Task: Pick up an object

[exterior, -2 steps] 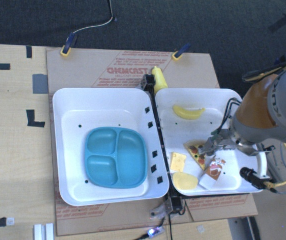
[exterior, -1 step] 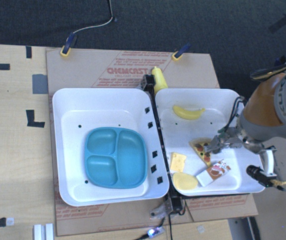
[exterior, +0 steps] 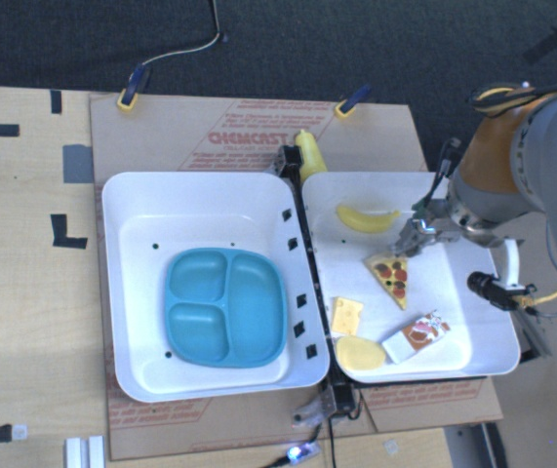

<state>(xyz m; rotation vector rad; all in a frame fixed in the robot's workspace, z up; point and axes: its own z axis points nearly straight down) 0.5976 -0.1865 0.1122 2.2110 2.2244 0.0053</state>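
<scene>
a: report on the bench, please.

b: 2 white bins sit side by side on a sheet of brown cardboard (exterior: 258,130). the left bin (exterior: 127,203) holds 1 blue plate (exterior: 226,306) with 3 compartments, lying flat near the middle of its floor.

a: and the right bin?

b: the right bin (exterior: 483,359) holds 5 items. a banana (exterior: 366,219) lies near the far wall. a pizza slice (exterior: 392,279) lies near the centre, its point toward the near side. a pale yellow cheese square (exterior: 346,315) lies close to the wall shared with the left bin. a round yellow disc (exterior: 360,353) sits at the near left corner, touching or just beside a small white and red carton (exterior: 417,336), which lies tilted to its right.

a: position of the arm?

b: the arm (exterior: 512,164) reaches in from the right. the gripper (exterior: 407,245) is low over the right bin, between the banana and the wide end of the pizza slice, just beside both.

a: is it holding anything?

b: no item shows between its parts. whether it is open or closed, i cannot tell; the tip is small and dark against the bin floor.

a: anything else on record?

b: a yellow clamp (exterior: 307,152) stands at the far end of the shared wall. 2 blue and yellow clips (exterior: 133,90) pin the far edge of the cardboard. a cable (exterior: 210,18) runs across the dark floor beyond.
</scene>
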